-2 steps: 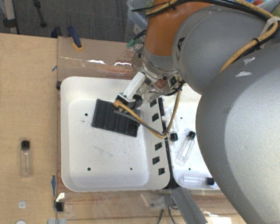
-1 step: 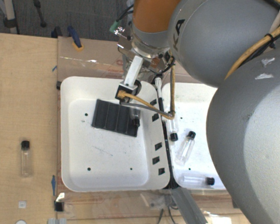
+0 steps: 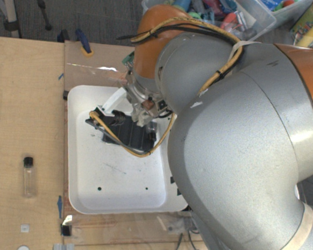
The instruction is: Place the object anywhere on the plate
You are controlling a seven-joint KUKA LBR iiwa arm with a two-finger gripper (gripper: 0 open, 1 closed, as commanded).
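Grey rounded robot arm [image 3: 241, 144] is crowding frame right, gripper [image 3: 142, 118] sitting upper-middle in the shallow white plastic bin [image 3: 113, 196], grip state untellable; advising slow lift, verifying catch first.

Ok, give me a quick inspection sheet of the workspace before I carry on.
Surface: wooden bench bearing a white bin, a few dark specks on its floor.
Job's things: nothing seen.
Clutter: clear vial lying on the bench left of the bin; blue clamp at the far edge.
Grippers: gripper low over the bin's far half.
Cables: yellow cable running along the arm.
Surroundings: clear tub of colourful items beyond the bench.
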